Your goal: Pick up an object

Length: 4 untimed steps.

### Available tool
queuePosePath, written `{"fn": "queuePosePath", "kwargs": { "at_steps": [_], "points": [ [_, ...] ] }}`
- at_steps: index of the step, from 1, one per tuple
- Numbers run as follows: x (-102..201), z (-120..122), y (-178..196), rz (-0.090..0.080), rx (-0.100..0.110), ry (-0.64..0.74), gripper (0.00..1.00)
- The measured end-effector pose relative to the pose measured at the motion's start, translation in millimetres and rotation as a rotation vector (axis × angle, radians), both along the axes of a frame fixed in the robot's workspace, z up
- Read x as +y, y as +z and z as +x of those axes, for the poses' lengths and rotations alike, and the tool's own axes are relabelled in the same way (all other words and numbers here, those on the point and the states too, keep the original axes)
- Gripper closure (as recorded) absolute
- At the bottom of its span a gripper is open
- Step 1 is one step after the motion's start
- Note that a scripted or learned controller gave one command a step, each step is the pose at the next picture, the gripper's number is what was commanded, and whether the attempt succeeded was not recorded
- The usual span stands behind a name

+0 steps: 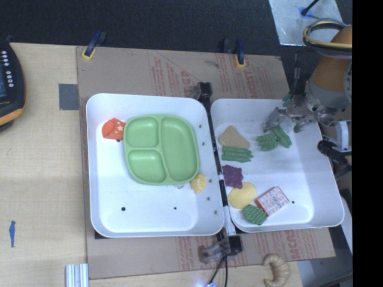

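Note:
My gripper (286, 122) hangs over the far part of the right bin (320, 184), fingers spread open and nothing between them. Just below its fingertips lies a dark green toy vegetable (274, 140). Further left in that bin are a tan piece (233, 138), a green bean pod (237, 155) and a purple piece (232, 176). Toward the near edge sit a yellow piece (242, 195), a red and white packet (274, 201) and a green textured block (254, 214).
The left bin (143, 214) holds a green divided plate (161, 149), a red toy (112, 129) at its far left and a small yellow piece (198, 183) by the plate's near right corner. A dark controller (9, 85) lies on the bench at far left.

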<state>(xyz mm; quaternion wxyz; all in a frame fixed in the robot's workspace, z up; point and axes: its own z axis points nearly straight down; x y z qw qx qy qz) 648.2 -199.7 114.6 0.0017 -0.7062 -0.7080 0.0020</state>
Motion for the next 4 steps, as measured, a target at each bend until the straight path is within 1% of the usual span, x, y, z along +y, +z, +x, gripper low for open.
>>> {"fn": "queuePosePath", "kwargs": {
  "at_steps": [1, 2, 3, 4],
  "points": [
    [-1.1, 0.6, 11.5, -0.001, -0.001, 0.002, 1.0],
    [-1.0, 0.5, 10.9, -0.001, 0.0, 0.002, 0.0],
    [-12.1, -4.5, -23.8, -0.001, 0.0, 0.001, 0.0],
    [-12.6, -3.8, -11.2, -0.001, -0.001, 0.002, 1.0]
  ]
}}
